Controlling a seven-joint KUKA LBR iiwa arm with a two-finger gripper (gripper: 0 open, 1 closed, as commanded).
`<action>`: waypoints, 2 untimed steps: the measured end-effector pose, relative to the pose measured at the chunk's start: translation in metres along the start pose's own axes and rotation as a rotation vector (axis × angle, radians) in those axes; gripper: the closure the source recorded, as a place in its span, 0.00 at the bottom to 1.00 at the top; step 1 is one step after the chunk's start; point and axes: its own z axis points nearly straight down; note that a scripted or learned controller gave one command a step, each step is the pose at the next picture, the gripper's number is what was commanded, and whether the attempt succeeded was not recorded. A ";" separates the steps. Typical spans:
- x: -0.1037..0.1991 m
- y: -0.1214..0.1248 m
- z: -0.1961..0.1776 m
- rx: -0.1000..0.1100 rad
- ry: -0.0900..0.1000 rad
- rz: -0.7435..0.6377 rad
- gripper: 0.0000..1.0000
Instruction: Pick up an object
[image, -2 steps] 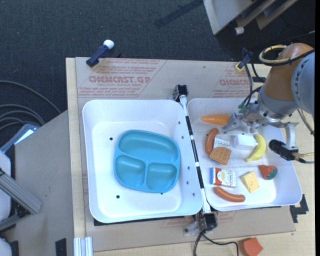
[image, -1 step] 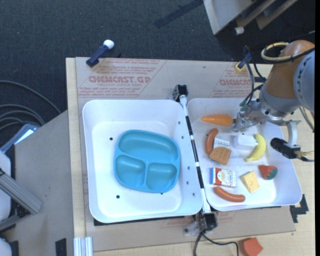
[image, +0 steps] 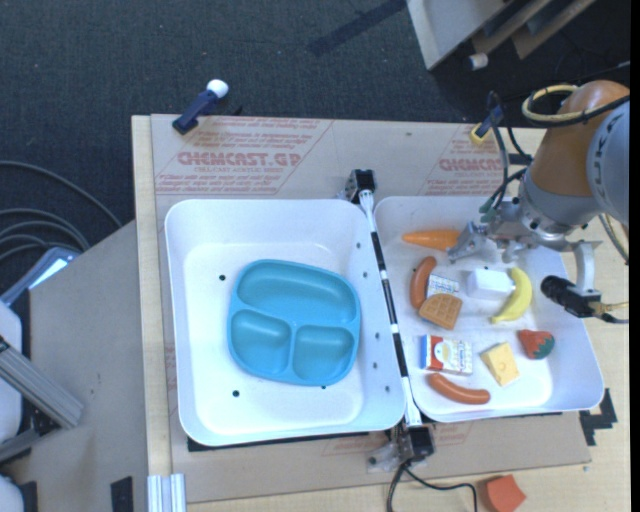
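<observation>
The right bin (image: 575, 385) holds several toy foods. Among them are an orange carrot (image: 430, 239), a brown sausage (image: 421, 283), a waffle (image: 440, 311), a white block (image: 489, 282) and a yellow banana (image: 516, 296). Nearer the front lie a strawberry (image: 537, 343), a cheese wedge (image: 500, 362), a red and white carton (image: 446, 353) and a hot dog (image: 458, 389). My gripper (image: 478, 243) hangs low over the back of this bin. It is just right of the carrot and above the white block. The wrist hides its tips.
The left bin (image: 190, 260) holds a blue divided plate (image: 295, 322). A blue and white tool (image: 200, 106) lies at the bench's back left corner. An orange block (image: 503, 492) sits in front of the right bin. The arm and its cables (image: 575, 165) cover the right bin's far right corner.
</observation>
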 end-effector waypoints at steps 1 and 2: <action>0.001 -0.034 0.017 -0.005 -0.001 0.000 0.00; 0.001 -0.036 0.010 0.000 0.000 0.000 1.00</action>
